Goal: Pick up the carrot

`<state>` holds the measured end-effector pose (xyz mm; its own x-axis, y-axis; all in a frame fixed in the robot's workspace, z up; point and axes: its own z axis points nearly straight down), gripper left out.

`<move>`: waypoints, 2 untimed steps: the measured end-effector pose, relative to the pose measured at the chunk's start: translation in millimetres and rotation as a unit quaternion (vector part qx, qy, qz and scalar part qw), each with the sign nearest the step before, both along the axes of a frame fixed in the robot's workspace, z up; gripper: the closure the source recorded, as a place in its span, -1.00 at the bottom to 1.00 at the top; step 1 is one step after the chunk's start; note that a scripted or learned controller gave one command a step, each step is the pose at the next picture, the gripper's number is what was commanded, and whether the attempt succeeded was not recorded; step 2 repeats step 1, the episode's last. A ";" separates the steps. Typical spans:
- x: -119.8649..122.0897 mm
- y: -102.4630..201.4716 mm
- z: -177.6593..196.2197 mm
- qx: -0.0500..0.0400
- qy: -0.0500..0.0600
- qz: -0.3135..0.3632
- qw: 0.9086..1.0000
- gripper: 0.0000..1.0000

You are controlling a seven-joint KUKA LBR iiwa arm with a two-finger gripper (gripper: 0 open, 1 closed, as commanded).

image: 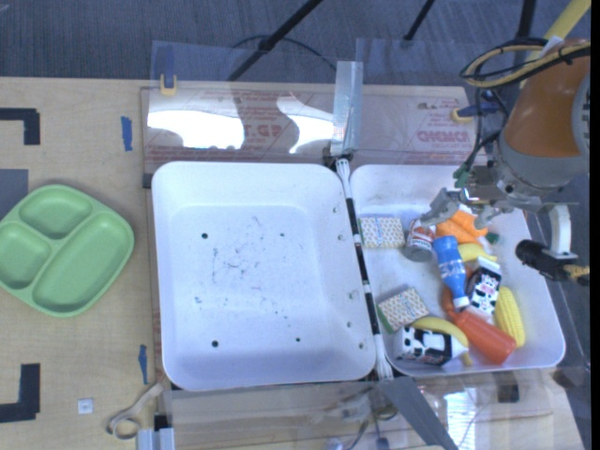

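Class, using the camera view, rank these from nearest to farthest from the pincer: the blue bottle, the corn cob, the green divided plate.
1. Blue bottle: right bin, just below the pincer.
2. Corn cob: right bin's lower right, farther down.
3. Green divided plate: on the bench at far left, beyond the left bin.

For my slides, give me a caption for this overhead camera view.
Gripper poised over the carrot among toys crowding the right bin.
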<state>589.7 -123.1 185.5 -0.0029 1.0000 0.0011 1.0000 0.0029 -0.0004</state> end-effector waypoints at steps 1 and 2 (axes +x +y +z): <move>14.6 -57.1 -39.6 -0.001 -0.001 -0.011 1.000 -1.00; 14.6 -57.1 -39.6 -0.001 -0.001 -0.011 1.000 -1.00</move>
